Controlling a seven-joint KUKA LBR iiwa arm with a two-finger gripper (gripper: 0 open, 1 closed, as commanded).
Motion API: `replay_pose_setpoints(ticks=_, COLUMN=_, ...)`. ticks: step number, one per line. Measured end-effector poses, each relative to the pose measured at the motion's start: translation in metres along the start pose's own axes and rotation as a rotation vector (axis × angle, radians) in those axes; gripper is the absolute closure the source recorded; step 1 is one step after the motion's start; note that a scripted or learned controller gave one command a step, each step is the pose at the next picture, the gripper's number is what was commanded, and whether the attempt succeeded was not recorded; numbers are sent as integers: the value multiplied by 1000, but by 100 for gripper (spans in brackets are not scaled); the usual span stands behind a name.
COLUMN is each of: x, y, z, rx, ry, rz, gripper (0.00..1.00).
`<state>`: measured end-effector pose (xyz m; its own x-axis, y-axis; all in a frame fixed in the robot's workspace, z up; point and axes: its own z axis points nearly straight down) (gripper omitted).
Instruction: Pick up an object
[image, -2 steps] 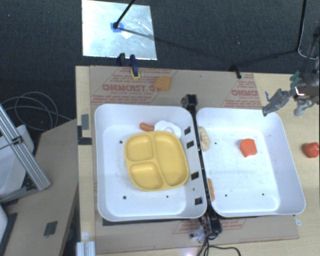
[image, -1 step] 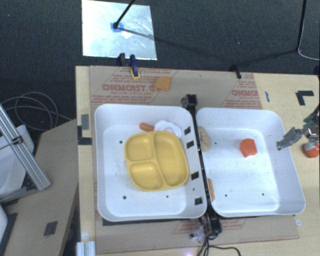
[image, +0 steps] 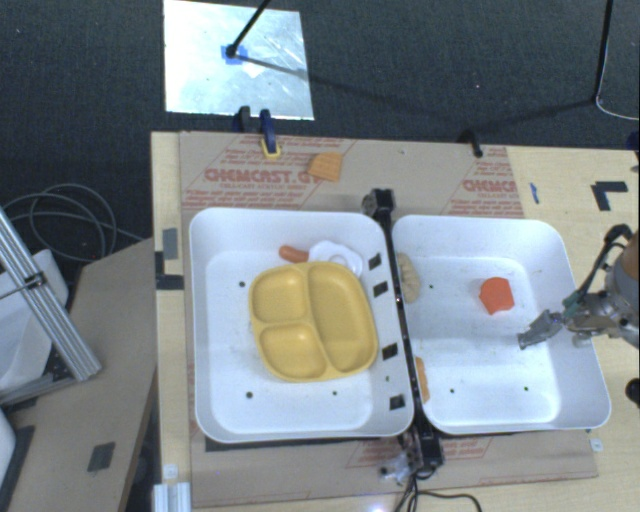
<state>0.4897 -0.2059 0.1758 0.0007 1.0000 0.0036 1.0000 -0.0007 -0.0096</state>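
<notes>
Orange block (image: 496, 295) near hand (image: 530, 337) (apart)

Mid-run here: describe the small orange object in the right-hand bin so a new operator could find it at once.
Start at the right bin of the two white ones. In its upper middle lies the orange object, alone on bare white floor, up and left of the gripper. It is a small, solid bright orange block, unlike the pale tan pieces by the bin's left wall next to the divider.
</notes>
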Motion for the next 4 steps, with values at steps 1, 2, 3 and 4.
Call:
replay_pose_setpoints(ticks=1, x=59, y=18, z=-147, rx=-29, ry=-6, rz=-12, gripper=0)
replay_pose_setpoints(ticks=2, x=30, y=45, z=-15, rx=-2, ry=-3, rz=-1, gripper=0)
replay_pose_setpoints(ticks=3, x=-1, y=143, z=24, rx=-15, ry=-6, rz=-6, gripper=0)
replay_pose_setpoints(ticks=4, x=9, y=119, z=94, rx=-6, ry=-2, rz=-3, gripper=0)
